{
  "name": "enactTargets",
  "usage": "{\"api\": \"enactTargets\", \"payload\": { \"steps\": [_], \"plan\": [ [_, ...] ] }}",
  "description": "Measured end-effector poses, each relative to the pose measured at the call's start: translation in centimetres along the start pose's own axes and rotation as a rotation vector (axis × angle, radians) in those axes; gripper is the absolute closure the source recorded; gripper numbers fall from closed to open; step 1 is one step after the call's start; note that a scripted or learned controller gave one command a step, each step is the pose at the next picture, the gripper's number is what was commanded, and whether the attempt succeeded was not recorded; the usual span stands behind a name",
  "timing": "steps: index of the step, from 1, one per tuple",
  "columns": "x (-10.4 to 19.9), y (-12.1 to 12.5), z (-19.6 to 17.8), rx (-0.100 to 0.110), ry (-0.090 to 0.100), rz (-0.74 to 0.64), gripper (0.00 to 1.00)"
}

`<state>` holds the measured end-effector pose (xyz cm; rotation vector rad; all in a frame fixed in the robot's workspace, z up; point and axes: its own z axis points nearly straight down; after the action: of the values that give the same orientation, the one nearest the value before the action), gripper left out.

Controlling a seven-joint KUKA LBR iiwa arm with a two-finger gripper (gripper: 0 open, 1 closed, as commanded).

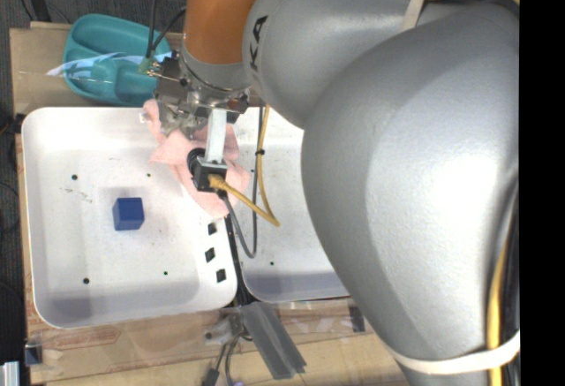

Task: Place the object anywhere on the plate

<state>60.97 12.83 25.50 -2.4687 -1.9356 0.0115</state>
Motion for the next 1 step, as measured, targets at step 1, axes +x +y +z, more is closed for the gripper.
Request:
{"api": "enactTargets", "payload": {
  "steps": [1],
  "plan": [
    [3.5, -1.65, 0.53, 0.0, -0.001, -0.252, 1.0]
  ]
}}
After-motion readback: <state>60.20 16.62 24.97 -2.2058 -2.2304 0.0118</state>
